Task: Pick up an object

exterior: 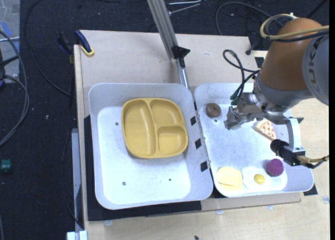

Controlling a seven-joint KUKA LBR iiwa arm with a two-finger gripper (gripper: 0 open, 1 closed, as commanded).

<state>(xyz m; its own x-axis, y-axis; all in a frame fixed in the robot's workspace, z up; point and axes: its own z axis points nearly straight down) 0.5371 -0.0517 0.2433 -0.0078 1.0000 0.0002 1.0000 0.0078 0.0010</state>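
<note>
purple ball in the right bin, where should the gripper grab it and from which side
Take the purple ball across its widest middle, coming straight down from above. It is round, so any pair of opposite sides should do, but the bin's wall and a black part of the arm crowd its sides.

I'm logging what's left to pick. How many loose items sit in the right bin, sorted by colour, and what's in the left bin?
Right bin:
Brown round item: 1
Purple item: 1
Pale yellow item: 1
White item with yellow centre: 1
Red-and-cream patterned item, partly hidden by the arm: 1
Left bin:
Yellow divided tray: 1
Total: 6
</note>
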